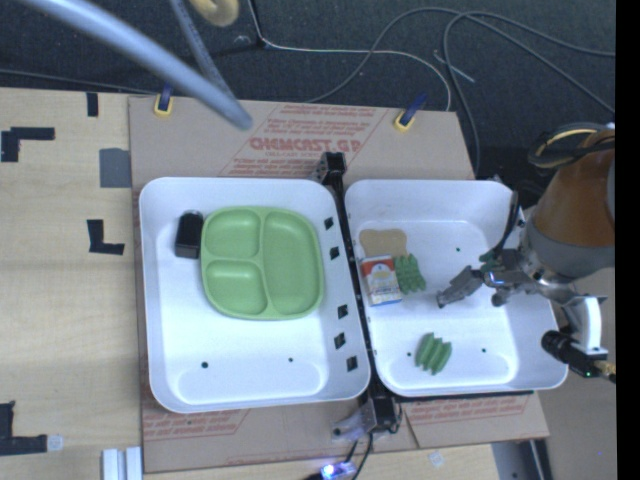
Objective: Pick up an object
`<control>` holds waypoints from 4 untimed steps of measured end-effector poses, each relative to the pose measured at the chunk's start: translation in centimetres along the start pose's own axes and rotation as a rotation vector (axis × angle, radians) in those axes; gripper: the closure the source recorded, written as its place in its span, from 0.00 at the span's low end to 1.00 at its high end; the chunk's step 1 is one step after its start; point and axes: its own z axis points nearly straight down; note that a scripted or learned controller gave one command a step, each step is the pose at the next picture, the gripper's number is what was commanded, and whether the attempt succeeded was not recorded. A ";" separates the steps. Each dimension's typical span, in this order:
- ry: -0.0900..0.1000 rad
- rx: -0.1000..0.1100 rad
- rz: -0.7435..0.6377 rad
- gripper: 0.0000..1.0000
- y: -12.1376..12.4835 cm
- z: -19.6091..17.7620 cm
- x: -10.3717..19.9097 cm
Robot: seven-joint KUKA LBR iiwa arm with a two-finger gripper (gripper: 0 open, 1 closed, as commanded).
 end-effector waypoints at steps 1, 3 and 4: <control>0.001 0.000 0.000 0.00 -0.8 4.6 0.1; -0.002 -0.010 -0.002 1.00 0.1 -1.6 0.9; -0.002 -0.011 -0.001 1.00 0.3 -6.8 0.9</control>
